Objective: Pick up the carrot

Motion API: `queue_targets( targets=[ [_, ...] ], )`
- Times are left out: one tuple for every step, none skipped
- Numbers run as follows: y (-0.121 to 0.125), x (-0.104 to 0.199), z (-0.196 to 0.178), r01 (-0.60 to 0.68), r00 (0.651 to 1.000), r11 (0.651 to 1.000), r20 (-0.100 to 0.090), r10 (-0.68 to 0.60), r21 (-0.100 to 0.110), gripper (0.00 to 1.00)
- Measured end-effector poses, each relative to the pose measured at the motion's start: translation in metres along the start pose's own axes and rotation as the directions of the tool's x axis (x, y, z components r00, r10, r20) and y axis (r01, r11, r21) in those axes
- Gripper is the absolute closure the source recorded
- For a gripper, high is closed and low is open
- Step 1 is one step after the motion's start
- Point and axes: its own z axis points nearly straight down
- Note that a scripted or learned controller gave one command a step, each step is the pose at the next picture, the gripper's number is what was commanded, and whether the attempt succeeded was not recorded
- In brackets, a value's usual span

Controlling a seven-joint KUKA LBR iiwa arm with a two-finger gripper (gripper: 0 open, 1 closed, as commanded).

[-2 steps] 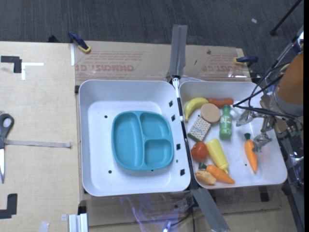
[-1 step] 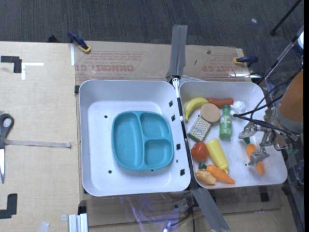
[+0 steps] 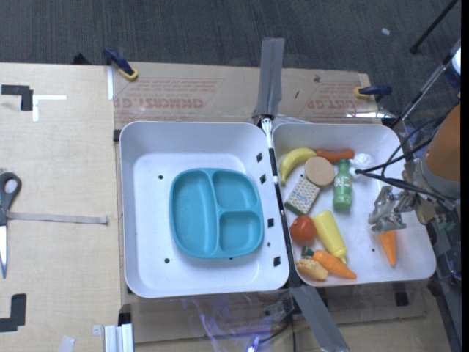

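Note:
A small orange carrot [image 3: 388, 246] lies near the right bin's front right corner, tip pointing to the front edge. My gripper [image 3: 385, 220] is low in the bin just behind it, right at the carrot's thick end. A second, longer carrot [image 3: 337, 265] lies along the front wall of the right bin [image 3: 366, 277], beside a bread-like piece [image 3: 312, 270].
The right bin also holds a banana [image 3: 293, 161], a red-orange sausage-like piece [image 3: 335, 154], a round cookie [image 3: 319, 171], a cracker [image 3: 303, 194], a green bottle [image 3: 342, 185], a tomato [image 3: 303, 229] and a yellow bottle [image 3: 330, 233]. A teal divided plate [image 3: 217, 213] sits in the left bin [image 3: 139, 196].

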Motion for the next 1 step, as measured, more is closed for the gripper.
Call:
queue_targets(
  targets=[
    [0.0007,-0.0033,-0.0106,0.004,1.000,1.000,0.006,-0.004,0.003,1.00]
  ],
)
